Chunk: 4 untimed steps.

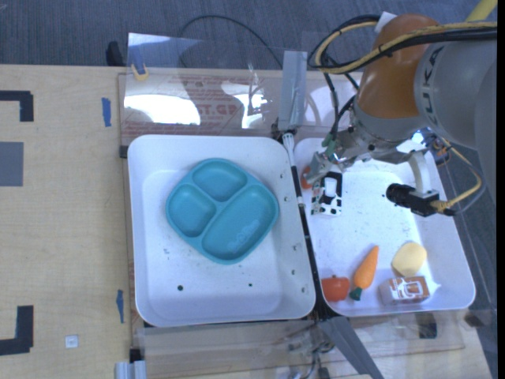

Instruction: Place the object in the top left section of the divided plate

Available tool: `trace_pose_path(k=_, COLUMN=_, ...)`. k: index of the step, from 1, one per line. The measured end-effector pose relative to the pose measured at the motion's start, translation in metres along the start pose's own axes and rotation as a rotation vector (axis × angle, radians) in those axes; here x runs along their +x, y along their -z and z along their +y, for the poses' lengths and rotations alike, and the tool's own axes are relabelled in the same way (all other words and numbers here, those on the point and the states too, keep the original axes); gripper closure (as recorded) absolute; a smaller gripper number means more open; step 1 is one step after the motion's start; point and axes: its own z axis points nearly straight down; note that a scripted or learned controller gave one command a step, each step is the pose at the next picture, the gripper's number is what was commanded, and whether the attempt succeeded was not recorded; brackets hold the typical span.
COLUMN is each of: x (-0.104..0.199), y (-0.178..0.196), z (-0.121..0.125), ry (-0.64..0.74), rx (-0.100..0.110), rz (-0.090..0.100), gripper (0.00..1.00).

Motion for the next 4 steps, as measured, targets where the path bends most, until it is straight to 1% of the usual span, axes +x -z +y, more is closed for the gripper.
trace_pose_path(k=1, x=0.078, y=0.001, z=-0.009, ry=-0.035, rx=-0.002, rz=0.001, gripper=1.0)
trace_pose_path(k=2, x=0.036, y=0.04, z=0.061, ry=0.328, rx=-0.004, rz=-0.003, gripper=1.0)
trace_pose_path(k=3, x=0.126, y=0.101, z=0.087, ry=0.393, rx=-0.006, rz=0.0, gripper=1.0)
trace_pose_path(k=4, x=0.195, y=-0.047, z=0.102, ry=0.223, rx=0.0, rz=0.001, gripper=1.0)
